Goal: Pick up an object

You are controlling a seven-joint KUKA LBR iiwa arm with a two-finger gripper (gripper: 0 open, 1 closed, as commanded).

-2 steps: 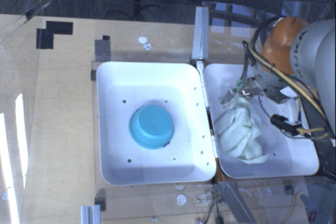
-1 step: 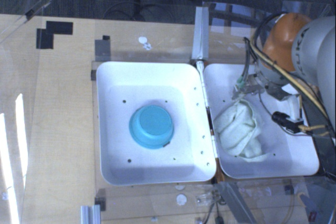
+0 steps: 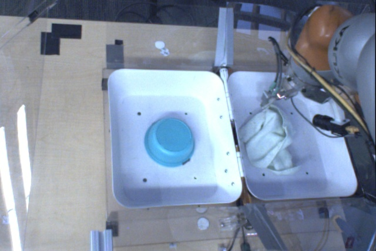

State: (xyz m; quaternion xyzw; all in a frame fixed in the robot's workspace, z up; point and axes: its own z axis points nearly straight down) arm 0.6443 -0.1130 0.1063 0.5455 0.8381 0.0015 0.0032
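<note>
Camera view, from above: we see two white bins side by side on the wooden bench. Left bin (image 3: 126,126) holds a blue bowl (image 3: 170,141), upside down, near its centre. Right bin (image 3: 329,173) holds a crumpled white cloth (image 3: 269,141) in its left-centre part. The arm (image 3: 346,38), grey w/ orange band, enters from upper right of frame; its gripper (image 3: 276,93) sits just above the cloth's upper edge. We cannot tell whether the claw is open or closed, nor if it touches the cloth.

Crumpled white cloth (image 3: 268,141) in right bin; blue bowl (image 3: 170,141) upside-down in left.
</note>
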